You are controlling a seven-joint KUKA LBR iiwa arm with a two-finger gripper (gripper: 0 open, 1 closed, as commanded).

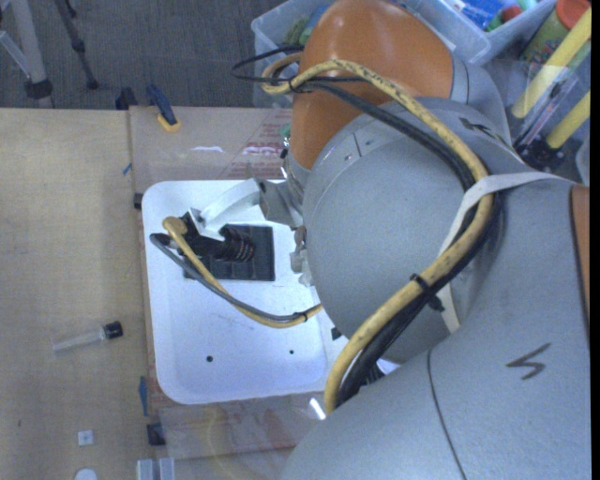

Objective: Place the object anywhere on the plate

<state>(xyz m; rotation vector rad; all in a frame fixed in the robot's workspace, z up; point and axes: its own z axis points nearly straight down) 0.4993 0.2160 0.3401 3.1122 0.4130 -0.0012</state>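
Observation:
My grey arm with its orange band (375, 47) reaches far over the bench and covers the right bin and the right side of the left white bin (234, 366). The wrist sits low over that bin's upper right part. Small pale parts of the gripper (298, 255) stick out from under the arm's edge there. The part of the bin floor that I can see is bare white with a few small dark specks. Whatever lies under the arm is hidden.
A small clear tube with a black cap (89, 336) lies on the wooden bench left of the bin. A blue clamp (165, 112) sits at the bench's back edge. Clear storage boxes (487, 28) with colourful items stand at the back right.

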